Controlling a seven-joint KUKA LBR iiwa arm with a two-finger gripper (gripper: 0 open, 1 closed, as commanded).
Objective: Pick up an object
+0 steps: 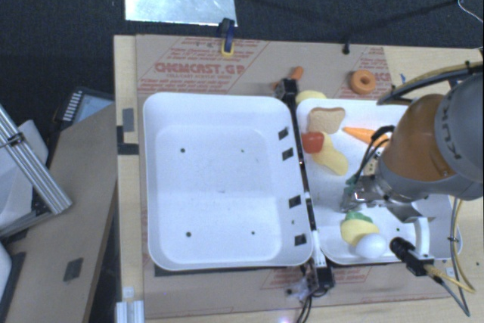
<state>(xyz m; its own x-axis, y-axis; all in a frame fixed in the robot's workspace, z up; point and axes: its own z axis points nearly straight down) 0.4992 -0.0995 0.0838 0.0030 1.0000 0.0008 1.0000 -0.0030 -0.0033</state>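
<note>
Camera view, left to right: wide shallow white plastic bin (219, 178); right white bin (330, 250) holding tan bread-slice toy (326, 119), red block (313, 141), yellow banana-shaped piece (332, 159), orange carrot (358, 134), and a white egg (370, 245) beside a yellow-green lump (356, 226). Grey two-finger gripper (358, 195) hangs over that lump; its state is unclear. Brown cardboard-covered bench (204, 66) carries an orange doughnut ring (363, 82).

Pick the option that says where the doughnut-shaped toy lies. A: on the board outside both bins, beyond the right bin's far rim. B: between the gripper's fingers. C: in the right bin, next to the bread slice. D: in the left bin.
A: the doughnut-shaped toy rests on the board just past the far rim of the right bin, apart from the bread slice inside that bin.
</note>
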